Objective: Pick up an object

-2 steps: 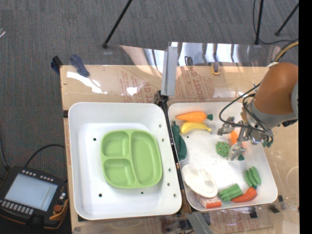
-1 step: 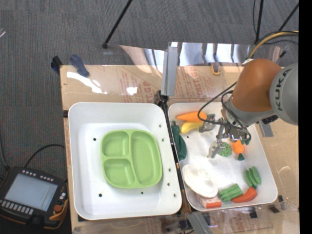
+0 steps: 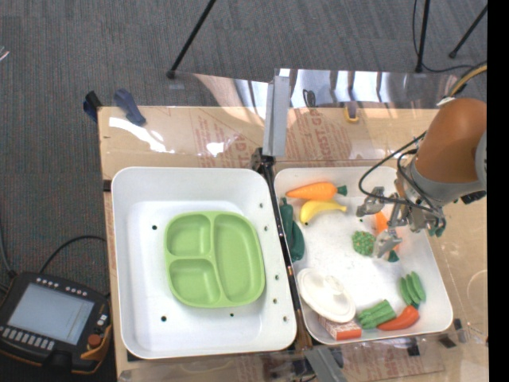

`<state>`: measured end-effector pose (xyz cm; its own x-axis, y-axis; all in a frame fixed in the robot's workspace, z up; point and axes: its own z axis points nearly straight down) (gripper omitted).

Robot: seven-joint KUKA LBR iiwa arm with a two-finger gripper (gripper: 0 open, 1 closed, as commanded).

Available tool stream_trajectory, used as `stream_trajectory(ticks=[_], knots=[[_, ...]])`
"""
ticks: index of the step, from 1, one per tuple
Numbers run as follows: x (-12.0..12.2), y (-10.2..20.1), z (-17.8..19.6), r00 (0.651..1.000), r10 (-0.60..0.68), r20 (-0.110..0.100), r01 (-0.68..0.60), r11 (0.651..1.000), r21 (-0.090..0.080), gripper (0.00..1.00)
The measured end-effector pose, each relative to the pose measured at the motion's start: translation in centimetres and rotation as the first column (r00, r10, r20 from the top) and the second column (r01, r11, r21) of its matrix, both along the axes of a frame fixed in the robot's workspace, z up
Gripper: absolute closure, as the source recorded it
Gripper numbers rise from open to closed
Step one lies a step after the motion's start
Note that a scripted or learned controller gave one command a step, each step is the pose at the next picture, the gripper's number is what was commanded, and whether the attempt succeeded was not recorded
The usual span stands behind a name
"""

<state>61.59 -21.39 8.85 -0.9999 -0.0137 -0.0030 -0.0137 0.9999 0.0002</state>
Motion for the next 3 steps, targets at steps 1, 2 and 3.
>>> stream_trajectory(ticks=[1, 2, 3], knots=[[0.3, 0.1, 1.5, 1.0, 0.001, 0.011, -0.001, 1.0, -0.001, 1.0], [3.0, 7.4, 11.9, 1.0, 0.013, 0.015, -0.013, 1.0, 0.0, 1.0], [2.7, 4.7, 1.1, 0.924, 0.382, -0.006, -0.382, 0.924, 0.006, 1.0]])
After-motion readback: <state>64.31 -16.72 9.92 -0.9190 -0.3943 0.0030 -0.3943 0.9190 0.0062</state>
